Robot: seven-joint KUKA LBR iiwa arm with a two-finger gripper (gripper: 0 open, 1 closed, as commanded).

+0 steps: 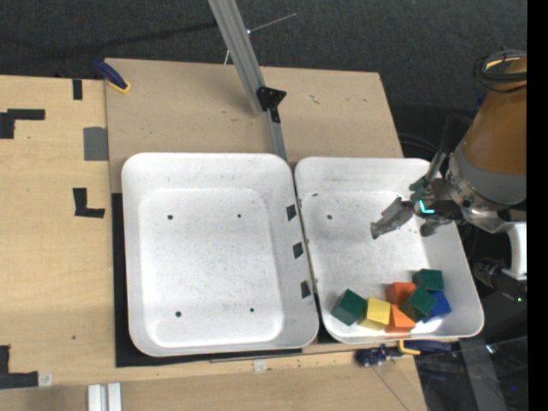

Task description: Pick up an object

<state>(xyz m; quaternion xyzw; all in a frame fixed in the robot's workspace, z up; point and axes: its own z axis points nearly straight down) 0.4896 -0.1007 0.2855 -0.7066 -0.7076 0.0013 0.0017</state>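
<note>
we see two white bins, left (145, 187) and right (342, 171), that look like smooth, faintly glossy moulded plastic with fine dark speckling, resting on a matt, pale wood bench (325, 110). the small blocks (396, 302) in the right bin look solid and matt. a brushed grey metal bar (233, 32) slants above, and the arm's orange band (501, 131) looks smooth and satiny.

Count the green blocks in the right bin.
3: one at the pile's left end, one at its top right, one just below that. Others may be hidden.
</note>
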